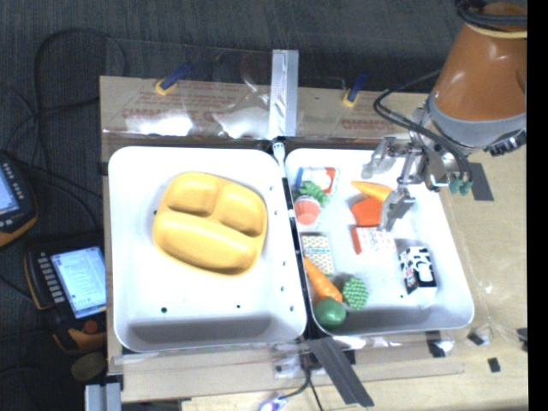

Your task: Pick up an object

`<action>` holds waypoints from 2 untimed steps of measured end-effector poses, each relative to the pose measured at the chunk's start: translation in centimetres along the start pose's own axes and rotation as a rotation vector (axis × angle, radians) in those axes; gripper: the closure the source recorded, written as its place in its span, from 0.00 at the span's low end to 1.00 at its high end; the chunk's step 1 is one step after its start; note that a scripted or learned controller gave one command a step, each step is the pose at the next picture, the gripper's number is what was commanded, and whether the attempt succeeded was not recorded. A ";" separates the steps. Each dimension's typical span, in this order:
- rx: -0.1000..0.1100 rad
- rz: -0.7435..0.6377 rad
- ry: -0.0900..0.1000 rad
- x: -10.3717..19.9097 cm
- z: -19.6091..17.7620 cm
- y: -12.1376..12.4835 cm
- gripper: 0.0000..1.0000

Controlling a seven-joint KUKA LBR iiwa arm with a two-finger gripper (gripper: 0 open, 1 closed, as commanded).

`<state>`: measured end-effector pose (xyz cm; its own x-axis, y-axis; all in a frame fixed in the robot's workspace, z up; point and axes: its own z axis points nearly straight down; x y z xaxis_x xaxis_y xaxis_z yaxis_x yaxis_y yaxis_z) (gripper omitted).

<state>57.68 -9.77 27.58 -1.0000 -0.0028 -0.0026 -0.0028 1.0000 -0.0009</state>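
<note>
My gripper (390, 182) hangs over the back part of the right bin (454, 294), open, with nothing between its fingers. An orange wedge (368, 190) and an orange-red block (366, 213) lie just to its left. A pale card (375, 241) lies below it. Also in this bin are a black-and-white carton (418, 269), a patterned box (318, 248), a carrot (320, 282), a green knobbly ball (355, 293), a green round fruit (330, 312), a red fruit (306, 209) and a red-and-white packet (318, 179).
The left bin (128, 315) holds a yellow compartment plate (211, 221). A metal divider post (283, 92) stands at the back between the bins. Clear plastic sheeting (214, 110) lies behind them. Screens and cables (68, 276) sit off the bench's left side.
</note>
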 end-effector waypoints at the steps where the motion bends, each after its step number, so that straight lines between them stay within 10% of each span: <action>1: 0.001 -0.007 0.002 0.2 11.6 -3.9 0.00; 2: 0.001 0.111 -0.008 -1.5 18.6 -2.4 0.00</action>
<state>59.23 -12.18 8.98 -0.9941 0.1076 -0.0111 0.1076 0.9942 -0.0013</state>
